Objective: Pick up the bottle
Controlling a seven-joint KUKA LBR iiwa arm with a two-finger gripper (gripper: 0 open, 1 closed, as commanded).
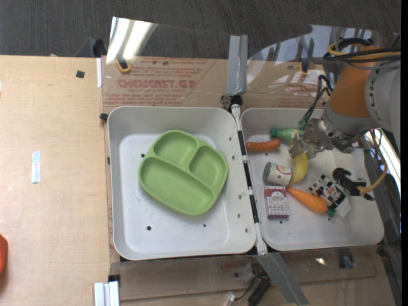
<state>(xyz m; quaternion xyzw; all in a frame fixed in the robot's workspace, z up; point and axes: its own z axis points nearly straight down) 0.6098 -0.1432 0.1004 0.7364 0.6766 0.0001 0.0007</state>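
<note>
Metal fingers (305, 144), grip state unclear, hover beside the small green bottle (284, 133).

Wooden bench (51, 139), dark carpet floor (191, 5)

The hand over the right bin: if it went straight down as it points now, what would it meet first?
Probably the banana, which lies right under the hand; the green bottle is just to its left. Depth is hard to judge from this slanted view.
</note>
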